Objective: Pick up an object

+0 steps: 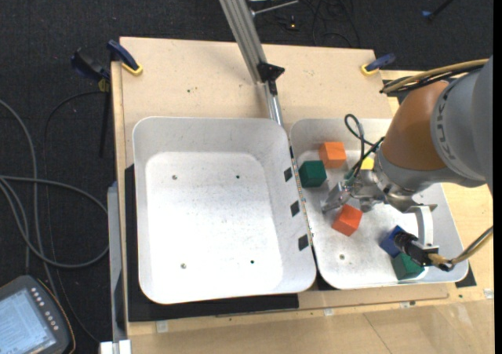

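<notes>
My gripper (343, 199) is low in the right bin (439, 278), its metal fingers pointing left and down. A red-orange block (347, 220) lies just below the fingertips, close to or touching them; I cannot tell if it is between them. An orange block (332, 154) and a dark green block (312, 173) sit up and left of the gripper. A yellow piece (366, 163) peeks out beside the wrist. A blue block (392, 242) and a green block (407, 267) lie at the bin's lower right.
The left bin (157, 140) lies beside the right one, their rims meeting at a ridge (296, 187). A metal pole (243, 31) slants in from the top to that ridge. Cables loop around the wrist. Clamps hold the board's corners.
</notes>
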